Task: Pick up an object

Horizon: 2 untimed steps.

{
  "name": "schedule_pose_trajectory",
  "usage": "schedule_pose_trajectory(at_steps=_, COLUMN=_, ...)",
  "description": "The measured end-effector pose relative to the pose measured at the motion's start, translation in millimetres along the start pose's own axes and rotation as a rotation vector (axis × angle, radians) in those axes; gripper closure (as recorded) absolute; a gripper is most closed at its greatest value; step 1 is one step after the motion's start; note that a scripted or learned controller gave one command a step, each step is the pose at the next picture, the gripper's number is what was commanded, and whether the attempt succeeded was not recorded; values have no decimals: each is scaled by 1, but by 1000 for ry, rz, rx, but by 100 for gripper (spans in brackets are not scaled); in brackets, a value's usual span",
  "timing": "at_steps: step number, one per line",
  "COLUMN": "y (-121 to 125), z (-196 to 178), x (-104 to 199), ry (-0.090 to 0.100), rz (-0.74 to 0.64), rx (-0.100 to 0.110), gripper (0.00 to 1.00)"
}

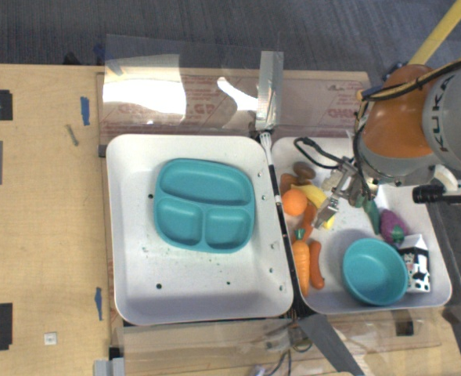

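My gripper (333, 194) hangs low in the right bin (437, 292), at its middle left, under the orange wrist band. It looks open, with its fingers (329, 206) spread over a yellow toy piece (315, 197) and nothing visibly between them. Just left of it lie an orange ball (294, 202) and a brown piece (303, 170). Two toy carrots (308, 263) lie below along the bin's left wall. A purple eggplant (391, 224) sits to the gripper's right. A teal bowl (375, 270) stands at the front.
The left bin (128, 288) holds a teal divided plate (204, 204). A black-and-white item (418, 263) rests beside the bowl at the right bin's front right. The arm's body covers the right bin's back right corner. Black cables loop over its back.
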State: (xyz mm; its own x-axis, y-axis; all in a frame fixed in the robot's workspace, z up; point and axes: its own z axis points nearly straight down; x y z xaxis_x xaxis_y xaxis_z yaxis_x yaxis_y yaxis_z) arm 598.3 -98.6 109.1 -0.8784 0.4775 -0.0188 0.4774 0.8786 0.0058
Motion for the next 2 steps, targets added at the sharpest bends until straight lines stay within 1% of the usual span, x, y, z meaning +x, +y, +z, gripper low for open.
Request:
schedule_pose_trajectory(at_steps=1, y=2, z=-12, x=-2, ry=-9, rz=-3, rx=-2, gripper=100)
schedule_pose_trajectory(at_steps=2, y=2, z=-11, x=-1, ry=-6, rz=-3, rx=-1, gripper=0)
